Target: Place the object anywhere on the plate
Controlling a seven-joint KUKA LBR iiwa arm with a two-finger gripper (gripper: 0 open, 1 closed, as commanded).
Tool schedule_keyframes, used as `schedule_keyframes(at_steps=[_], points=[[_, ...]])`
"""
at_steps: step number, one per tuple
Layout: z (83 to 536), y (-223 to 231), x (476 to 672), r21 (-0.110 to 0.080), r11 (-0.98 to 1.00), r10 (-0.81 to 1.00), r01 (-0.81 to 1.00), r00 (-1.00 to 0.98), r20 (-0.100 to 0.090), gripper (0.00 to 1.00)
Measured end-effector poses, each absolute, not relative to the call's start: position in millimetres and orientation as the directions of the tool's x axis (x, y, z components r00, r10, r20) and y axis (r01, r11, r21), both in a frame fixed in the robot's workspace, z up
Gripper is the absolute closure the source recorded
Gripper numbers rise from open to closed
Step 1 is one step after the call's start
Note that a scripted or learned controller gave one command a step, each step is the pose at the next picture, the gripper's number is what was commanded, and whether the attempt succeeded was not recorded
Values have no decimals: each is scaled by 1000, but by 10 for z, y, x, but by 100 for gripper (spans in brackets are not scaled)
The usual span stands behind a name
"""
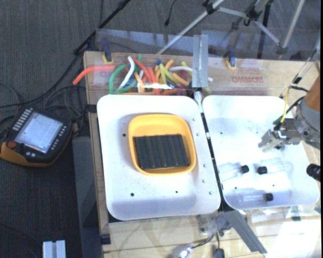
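Below the gripper (273,140), grip state unclear, clear vials (232,170) lie apart in the right bin (237,112).

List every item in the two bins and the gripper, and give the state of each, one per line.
yellow plate: flat in the left bin, carrying a dark ribbed slab.
clear tubes with black caps: three lying on their sides near the front of the right bin, none on the plate.
gripper: over the right bin's right side, above the tubes; finger state unclear.
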State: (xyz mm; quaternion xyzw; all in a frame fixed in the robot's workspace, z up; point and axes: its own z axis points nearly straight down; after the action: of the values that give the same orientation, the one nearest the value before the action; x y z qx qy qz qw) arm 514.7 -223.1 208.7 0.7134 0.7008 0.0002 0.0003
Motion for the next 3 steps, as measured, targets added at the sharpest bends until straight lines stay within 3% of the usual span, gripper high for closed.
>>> schedule_keyframes(at_steps=[1,3], points=[[1720,-1448,4837,-4,67,998,998,-67,1,100],[2307,-1348,4872,2,493,870,870,-493,-3,100]])
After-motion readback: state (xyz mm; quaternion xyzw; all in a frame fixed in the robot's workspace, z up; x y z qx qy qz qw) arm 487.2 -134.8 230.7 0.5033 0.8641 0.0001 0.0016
